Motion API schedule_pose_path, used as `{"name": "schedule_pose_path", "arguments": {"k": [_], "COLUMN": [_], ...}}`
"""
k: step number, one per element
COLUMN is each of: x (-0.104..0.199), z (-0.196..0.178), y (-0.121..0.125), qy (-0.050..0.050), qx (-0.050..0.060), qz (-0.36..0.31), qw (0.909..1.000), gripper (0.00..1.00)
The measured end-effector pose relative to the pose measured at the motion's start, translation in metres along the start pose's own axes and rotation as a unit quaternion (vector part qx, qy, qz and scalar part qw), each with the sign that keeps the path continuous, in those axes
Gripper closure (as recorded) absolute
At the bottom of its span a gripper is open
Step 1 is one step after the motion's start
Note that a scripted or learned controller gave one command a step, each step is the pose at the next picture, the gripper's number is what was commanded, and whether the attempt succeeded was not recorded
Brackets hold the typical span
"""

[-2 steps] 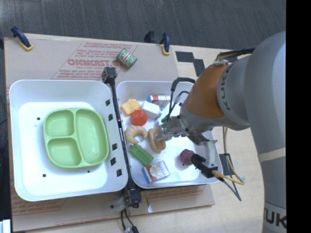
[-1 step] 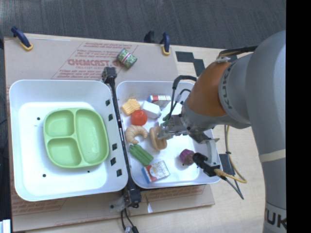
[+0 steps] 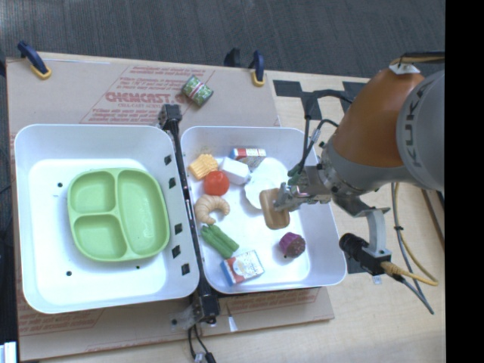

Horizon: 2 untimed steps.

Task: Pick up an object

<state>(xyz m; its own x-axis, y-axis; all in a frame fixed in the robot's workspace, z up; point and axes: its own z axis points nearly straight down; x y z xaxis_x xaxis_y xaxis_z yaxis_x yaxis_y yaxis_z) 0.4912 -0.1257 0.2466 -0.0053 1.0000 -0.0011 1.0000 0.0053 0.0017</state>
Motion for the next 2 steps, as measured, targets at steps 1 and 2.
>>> {"name": "schedule_pose_path", "arguments": {"k": [1, 2], "x": [0.000, 0.016], "z": [-0.010, -0.058], "y": [0.001, 0.068], "qy": [0.000, 0.000], "qx": [0.000, -0.001], "qz": [-0.003, 0.000], "qw": [1.0000, 1.0000], "gripper": [1.00, 1.00]}}
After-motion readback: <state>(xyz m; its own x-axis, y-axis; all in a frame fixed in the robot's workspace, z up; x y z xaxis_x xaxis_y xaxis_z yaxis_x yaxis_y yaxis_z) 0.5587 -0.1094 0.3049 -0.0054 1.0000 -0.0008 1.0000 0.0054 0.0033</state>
